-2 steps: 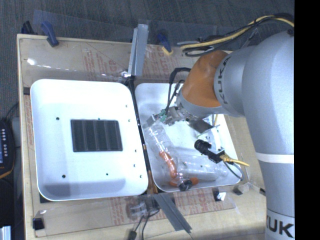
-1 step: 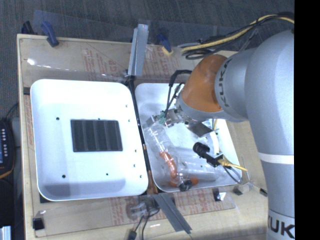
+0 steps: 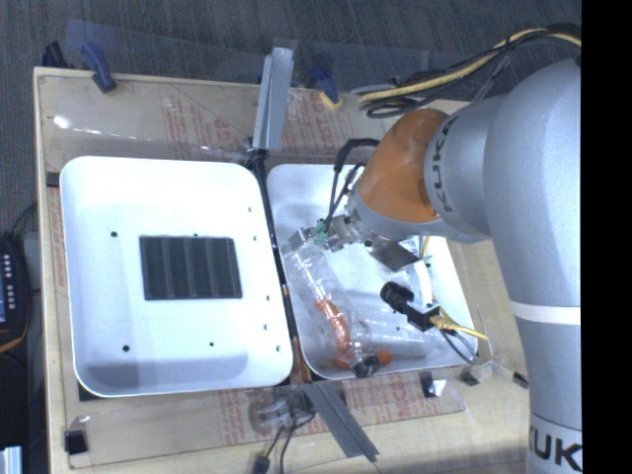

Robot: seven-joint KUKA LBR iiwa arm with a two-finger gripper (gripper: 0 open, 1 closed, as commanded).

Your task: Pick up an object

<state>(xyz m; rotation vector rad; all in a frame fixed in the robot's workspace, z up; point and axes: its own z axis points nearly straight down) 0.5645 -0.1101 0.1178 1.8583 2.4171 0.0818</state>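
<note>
- White plastic, smooth and faintly glossy, makes up both shallow bins, which have rounded corners. The left bin (image 3: 99, 200) takes up the left half of the frame and the right bin (image 3: 292, 192) sits just beside it at centre.
- A dark ribbed pad (image 3: 191, 267), rectangular with lengthwise grooves, lies flat in the middle of the left bin.
- The pale wooden bench (image 3: 148, 107) has faint red print on it. Blue clamps (image 3: 99, 70) grip its upper edge, and a grey metal strip (image 3: 273, 95) stands between the bins at top centre.
- The arm (image 3: 513, 166) is matte grey and rounded, with an orange band (image 3: 400, 166). It comes in from the right of the frame over the right bin.
- The gripper (image 3: 331, 233) hangs over the upper middle of the right bin, close above the top end of a clear wrapper. I cannot tell whether it is open or closed, nor whether it touches anything.
- The clear wrapper (image 3: 314, 279) is crinkled and see-through. It lies in the right bin with its long axis slanting from upper left to lower right.
- An orange piece (image 3: 333, 317), short and stubby, lies on the wrapper's lower stretch and points along the same slant.
- A second orange bit (image 3: 383, 358) and a small dark thing (image 3: 363, 366) lie at the bin's lower wall. Their shapes are too small to make out.
</note>
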